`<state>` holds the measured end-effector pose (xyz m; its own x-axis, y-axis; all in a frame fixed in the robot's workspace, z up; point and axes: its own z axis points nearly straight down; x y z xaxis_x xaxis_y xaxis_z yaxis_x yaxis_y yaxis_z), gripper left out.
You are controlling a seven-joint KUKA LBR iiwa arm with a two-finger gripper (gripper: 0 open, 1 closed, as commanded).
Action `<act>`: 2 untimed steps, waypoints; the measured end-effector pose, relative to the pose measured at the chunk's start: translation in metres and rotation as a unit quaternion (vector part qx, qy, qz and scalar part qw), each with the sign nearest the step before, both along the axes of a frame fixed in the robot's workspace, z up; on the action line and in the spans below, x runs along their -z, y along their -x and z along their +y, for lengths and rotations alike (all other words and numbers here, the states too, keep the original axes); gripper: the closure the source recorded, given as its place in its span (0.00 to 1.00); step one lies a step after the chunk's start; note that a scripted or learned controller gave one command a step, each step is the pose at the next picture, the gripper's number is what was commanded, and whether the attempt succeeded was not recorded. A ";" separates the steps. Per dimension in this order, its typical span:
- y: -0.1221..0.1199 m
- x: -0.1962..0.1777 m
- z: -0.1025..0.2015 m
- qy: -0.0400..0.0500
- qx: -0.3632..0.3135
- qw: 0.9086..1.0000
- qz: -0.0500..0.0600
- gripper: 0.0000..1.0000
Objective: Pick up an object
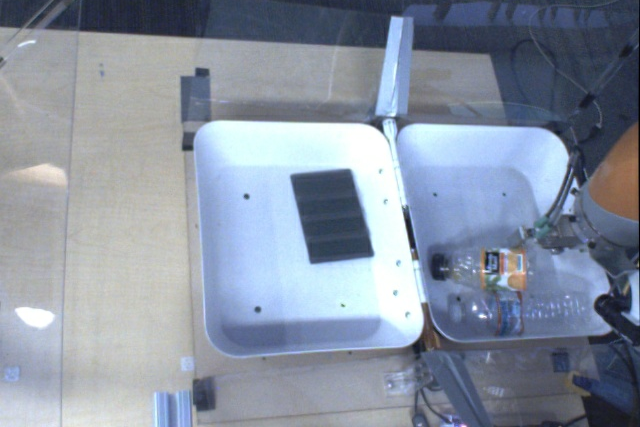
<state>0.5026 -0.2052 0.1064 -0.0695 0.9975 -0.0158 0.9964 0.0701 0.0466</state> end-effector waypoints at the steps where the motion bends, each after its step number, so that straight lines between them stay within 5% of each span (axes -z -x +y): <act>1: 0.000 0.000 0.000 0.000 0.000 1.000 0.000 0.00; 2: 0.011 0.017 0.046 -0.002 -0.056 0.998 0.016 0.00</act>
<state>0.4918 -0.1595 0.0897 -0.1804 0.9836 -0.0082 0.9834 0.1805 0.0159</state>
